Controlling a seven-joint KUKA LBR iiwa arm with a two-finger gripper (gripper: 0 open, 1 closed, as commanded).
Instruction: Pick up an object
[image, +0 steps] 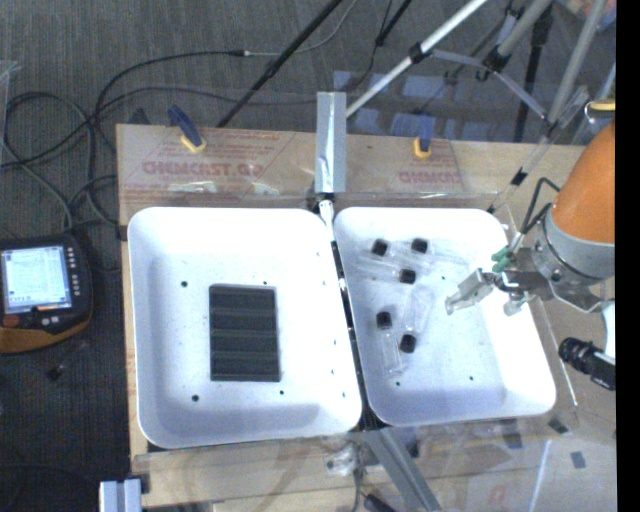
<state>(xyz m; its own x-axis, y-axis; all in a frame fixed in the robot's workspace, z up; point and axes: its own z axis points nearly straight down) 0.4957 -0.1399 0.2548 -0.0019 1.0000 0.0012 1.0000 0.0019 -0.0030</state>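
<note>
Several clear vials with black caps lie scattered in the right bin (520, 385). One vial (413, 316) lies near the bin's middle, another (400, 352) below it, and two caps (380, 247) sit near the far wall. In the left bin (160, 300) a black ridged rectangular block (243, 333) lies flat. My gripper (492, 297) hangs over the right side of the right bin, to the right of the vials. It is open, with one pale finger (466, 293) pointing left, and nothing sits between the fingers.
The grey arm with its orange band (600, 190) comes in from the right edge. A metal post (330, 140) stands behind the seam between the bins. A handheld screen (40, 285) lies on the floor at the left.
</note>
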